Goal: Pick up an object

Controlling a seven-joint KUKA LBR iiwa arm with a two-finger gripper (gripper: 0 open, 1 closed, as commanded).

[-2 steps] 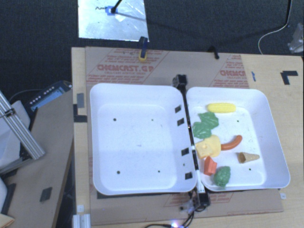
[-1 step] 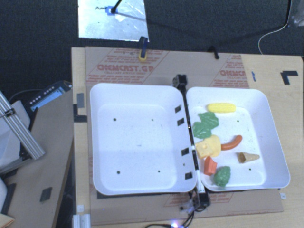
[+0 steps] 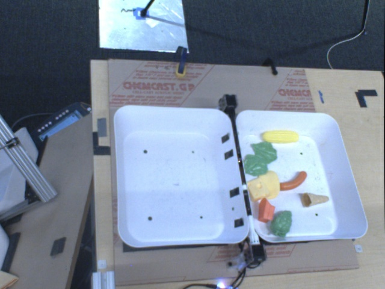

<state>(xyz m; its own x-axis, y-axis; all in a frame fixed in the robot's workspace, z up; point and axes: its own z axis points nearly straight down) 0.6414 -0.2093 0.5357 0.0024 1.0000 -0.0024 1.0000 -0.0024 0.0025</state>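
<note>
Toys crowd right bin's [image 3: 346,161] left edge (corn [image 3: 281,137] top, sausage [image 3: 293,180] mid), bare room toward rt wall, left bin [image 3: 126,161] beside it on worktop [image 3: 198,80], end effector state unknowable.

Even, cool overhead light, soft focus throughout, white bins [image 3: 174,116] near overexposed — foil sheet [image 3: 142,15] glaring, shadows faint.
</note>
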